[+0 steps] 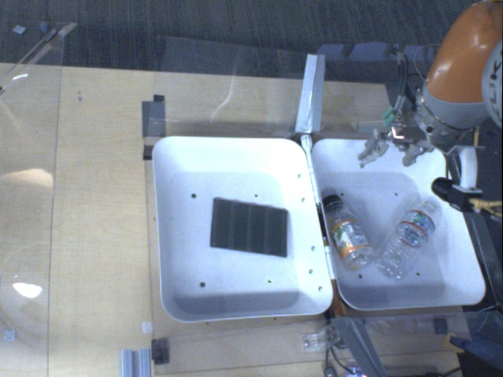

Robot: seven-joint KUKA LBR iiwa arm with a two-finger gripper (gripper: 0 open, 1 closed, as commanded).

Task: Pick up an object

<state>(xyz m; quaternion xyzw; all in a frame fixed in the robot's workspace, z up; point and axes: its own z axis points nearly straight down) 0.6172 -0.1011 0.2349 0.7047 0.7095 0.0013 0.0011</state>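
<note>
Camera view: two plastic bottles lie in the right bin (pixel 464 285); label text is illegible. The fingers (pixel 391 149) are spread open, holding nothing, above the bin's far edge. The orange-labelled bottle (pixel 346 235) lies below and left of the fingers; the clear bottle (pixel 406 240) lies below them, well apart.

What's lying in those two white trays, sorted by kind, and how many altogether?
Plastic bottles: 2, the bottle with the black cap and the clear bottle, both lying in the right bin.
Dark ribbed mats: 1, the dark mat flat in the left bin.
Total: 3.
</note>
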